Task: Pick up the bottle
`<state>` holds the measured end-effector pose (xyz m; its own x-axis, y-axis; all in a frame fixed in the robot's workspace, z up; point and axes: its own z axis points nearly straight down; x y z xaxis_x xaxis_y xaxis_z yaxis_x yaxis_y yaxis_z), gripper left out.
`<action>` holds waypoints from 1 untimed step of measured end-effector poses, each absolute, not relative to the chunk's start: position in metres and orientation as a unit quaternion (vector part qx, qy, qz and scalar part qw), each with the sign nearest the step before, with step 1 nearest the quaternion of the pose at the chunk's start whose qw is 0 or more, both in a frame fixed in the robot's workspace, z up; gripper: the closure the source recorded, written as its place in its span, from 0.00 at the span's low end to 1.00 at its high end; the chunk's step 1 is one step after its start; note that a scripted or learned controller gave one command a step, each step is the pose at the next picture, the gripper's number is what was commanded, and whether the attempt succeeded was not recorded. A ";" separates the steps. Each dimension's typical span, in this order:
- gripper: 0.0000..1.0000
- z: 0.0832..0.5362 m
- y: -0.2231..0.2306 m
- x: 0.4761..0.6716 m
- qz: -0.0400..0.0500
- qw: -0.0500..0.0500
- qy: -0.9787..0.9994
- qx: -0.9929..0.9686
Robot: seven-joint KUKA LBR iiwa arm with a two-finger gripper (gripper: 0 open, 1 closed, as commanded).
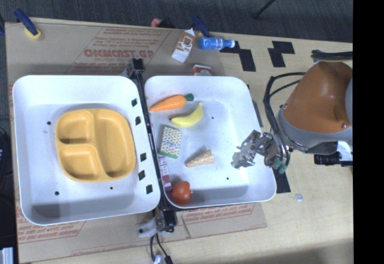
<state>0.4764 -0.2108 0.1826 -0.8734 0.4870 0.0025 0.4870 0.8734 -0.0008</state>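
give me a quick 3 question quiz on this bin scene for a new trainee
1. True or false: the bottle lies inside the right bin.
2. Which item lies nearest the gripper? A) carrot B) wedge-shaped piece C) yellow divided tray
3. Which bin holds the yellow divided tray?

Key
1. False: it lies on the bench beyond the right bin's far rim.
2. B: the wedge-shaped piece, just left of the gripper in the right bin.
3. The left bin.
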 end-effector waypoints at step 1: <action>1.00 0.216 -0.211 0.478 0.001 0.000 -0.875 -0.484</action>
<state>0.4784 -0.2114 0.2159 -0.5315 0.8470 -0.0013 0.8470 0.5315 -0.0006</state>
